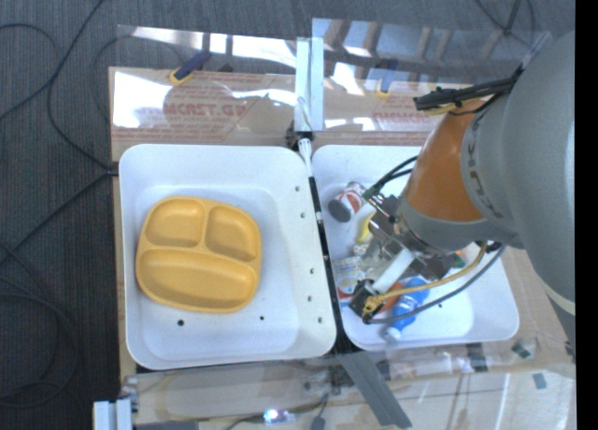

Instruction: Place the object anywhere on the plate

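A yellow plate [198, 253] with three compartments lies in the left white bin [280, 325], with nothing on it. My gripper [366, 252] is lowered into the right bin [486, 321], over a pile of small objects near the bin's left wall. The orange-banded wrist and arm hide most of it. A red and white object [348, 199] lies just beyond the gripper. A blue object [411, 305] lies on the near side, below the wrist. Small mixed items [347, 276] sit under the gripper.
The divider wall [322, 232] between the two bins runs just left of the gripper. The arm's large grey body covers the right bin's right half. Clear panels stand behind both bins.
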Tool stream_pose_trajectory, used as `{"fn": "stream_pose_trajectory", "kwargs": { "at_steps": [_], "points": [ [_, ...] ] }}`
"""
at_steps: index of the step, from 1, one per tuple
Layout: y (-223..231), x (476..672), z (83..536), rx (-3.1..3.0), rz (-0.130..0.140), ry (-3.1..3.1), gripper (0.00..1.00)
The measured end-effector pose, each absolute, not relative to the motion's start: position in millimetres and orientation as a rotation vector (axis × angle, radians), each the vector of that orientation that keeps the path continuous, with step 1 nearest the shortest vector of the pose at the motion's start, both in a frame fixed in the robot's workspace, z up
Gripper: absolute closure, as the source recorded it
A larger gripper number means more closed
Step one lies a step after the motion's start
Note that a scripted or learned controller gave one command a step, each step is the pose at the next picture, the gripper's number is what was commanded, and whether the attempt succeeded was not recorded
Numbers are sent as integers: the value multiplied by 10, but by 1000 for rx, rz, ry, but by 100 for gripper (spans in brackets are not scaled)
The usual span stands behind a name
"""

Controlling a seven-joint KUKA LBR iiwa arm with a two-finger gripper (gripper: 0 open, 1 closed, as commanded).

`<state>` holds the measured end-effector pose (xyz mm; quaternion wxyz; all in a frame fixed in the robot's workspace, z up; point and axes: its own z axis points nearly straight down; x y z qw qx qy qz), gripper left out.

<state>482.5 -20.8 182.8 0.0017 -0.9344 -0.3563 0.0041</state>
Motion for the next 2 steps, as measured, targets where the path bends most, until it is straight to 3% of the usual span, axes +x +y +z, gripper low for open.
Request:
{"fn": "stream_pose_trajectory", "kwargs": {
  "at_steps": [1,2],
  "points": [
    [-5,4891,2462,-2967,10,-1034,100],
    [-447,4847,3493,-2992,8,-967,100]
  ]
}}
